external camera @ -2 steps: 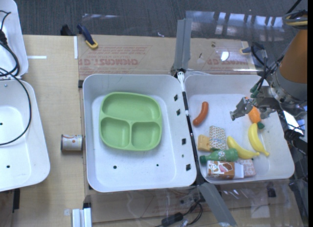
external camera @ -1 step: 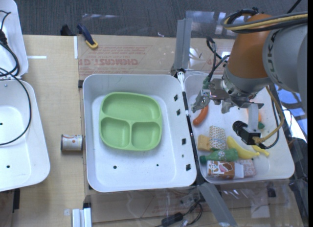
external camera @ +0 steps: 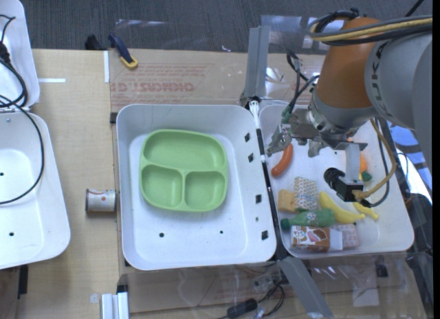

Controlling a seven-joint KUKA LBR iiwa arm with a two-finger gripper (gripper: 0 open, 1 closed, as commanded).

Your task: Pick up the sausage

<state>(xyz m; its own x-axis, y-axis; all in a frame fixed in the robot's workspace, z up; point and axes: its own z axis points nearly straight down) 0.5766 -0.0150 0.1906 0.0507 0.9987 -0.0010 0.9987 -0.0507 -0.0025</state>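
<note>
- My gripper (external camera: 297,144) hangs over the upper left part of the right bin (external camera: 402,236), my grey arm (external camera: 405,77) reaching in from three o'clock with its orange band (external camera: 347,70) above the wrist.
- Whether my fingers stand apart or together, I cannot tell; the wrist hides them.
- The sausage (external camera: 282,161), orange-red, lies tilted on the bin floor just beside the gripper, at its seven o'clock, close to the wall shared with the left bin (external camera: 130,194).
- At the sausage's five o'clock sit a patterned packet (external camera: 306,189) and a yellow wedge (external camera: 287,203); further toward five o'clock lie a banana (external camera: 338,208), a green bottle (external camera: 309,218) and a boxed food pack (external camera: 323,238).
- A green divided plate (external camera: 183,170) rests in the left bin, well apart from the sausage at its nine o'clock.
- A small can (external camera: 101,201) lies on the bench (external camera: 69,70) at the left bin's nine o'clock.
</note>
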